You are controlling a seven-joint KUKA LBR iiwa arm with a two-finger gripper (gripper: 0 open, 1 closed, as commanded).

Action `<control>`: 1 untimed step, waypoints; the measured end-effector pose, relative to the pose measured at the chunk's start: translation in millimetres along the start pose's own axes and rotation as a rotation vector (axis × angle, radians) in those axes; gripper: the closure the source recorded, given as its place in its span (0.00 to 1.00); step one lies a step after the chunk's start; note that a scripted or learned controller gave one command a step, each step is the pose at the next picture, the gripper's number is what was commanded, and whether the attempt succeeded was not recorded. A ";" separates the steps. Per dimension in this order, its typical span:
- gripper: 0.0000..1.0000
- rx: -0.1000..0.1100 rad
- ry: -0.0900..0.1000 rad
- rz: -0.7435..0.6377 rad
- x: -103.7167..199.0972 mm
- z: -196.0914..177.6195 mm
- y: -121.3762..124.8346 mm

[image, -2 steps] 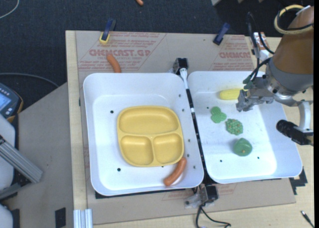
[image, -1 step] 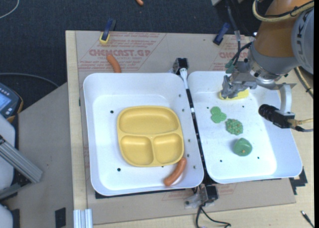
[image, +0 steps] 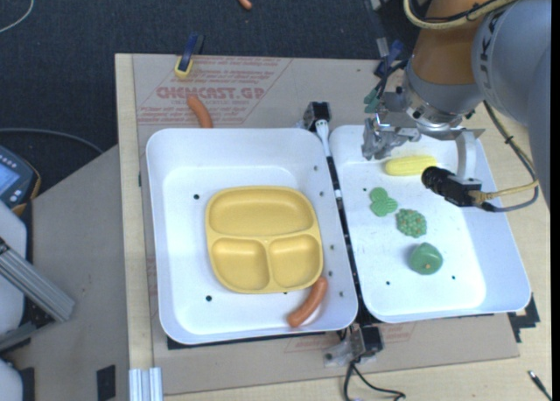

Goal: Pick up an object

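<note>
My gripper (image: 381, 147) hangs over the far left corner of the right bin (image: 490, 281), just left of a yellow corn cob (image: 409, 165). Nothing shows between its jaws. Below the corn lie a small flat green piece (image: 381, 202), a knobbly pale green piece (image: 411, 222) and a round green fruit with a red spot (image: 425, 259). In the left bin (image: 166, 215) sits a yellow divided plate (image: 262, 238), and a brown sausage (image: 308, 304) rests against the plate's near right corner.
On the cardboard behind the left bin lies an orange sausage (image: 200, 111). A yellow and blue clamp (image: 185, 58) grips the board's far edge. The ridge between the bins (image: 337, 207) runs close to the gripper's left.
</note>
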State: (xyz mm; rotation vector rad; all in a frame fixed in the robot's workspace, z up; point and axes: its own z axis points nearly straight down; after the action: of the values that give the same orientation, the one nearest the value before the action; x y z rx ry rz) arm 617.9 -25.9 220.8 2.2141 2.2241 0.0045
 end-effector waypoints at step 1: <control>1.00 0.000 0.001 0.000 39.8 5.9 29.3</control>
State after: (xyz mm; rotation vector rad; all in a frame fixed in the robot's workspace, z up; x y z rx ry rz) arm 647.1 14.0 215.0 2.2139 2.2250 0.0056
